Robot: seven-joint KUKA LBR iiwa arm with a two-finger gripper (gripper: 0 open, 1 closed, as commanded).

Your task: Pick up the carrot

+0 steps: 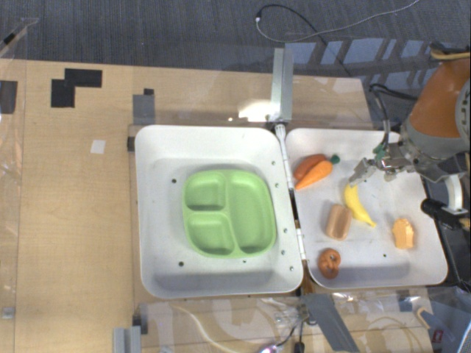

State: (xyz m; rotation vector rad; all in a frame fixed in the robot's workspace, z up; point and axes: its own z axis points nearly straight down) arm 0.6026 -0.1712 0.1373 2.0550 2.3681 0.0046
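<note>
The carrot (313, 170), orange with a small green tip, lies tilted near the upper left of the right bin (421, 271), close to the divider between the bins. My gripper (370, 166) hangs over the right bin's upper middle, to the right of the carrot and apart from it. Its fingers look spread, with nothing between them. The grey arm with its orange band (440, 105) reaches in from the right edge.
A yellow banana (358, 204), a tan bread-like piece (338, 221), an orange-yellow piece (403, 234) and a reddish apple (329, 262) share the right bin. The left bin (158, 197) holds a green divided plate (228, 212). A black cable (316, 28) runs across the back.
</note>
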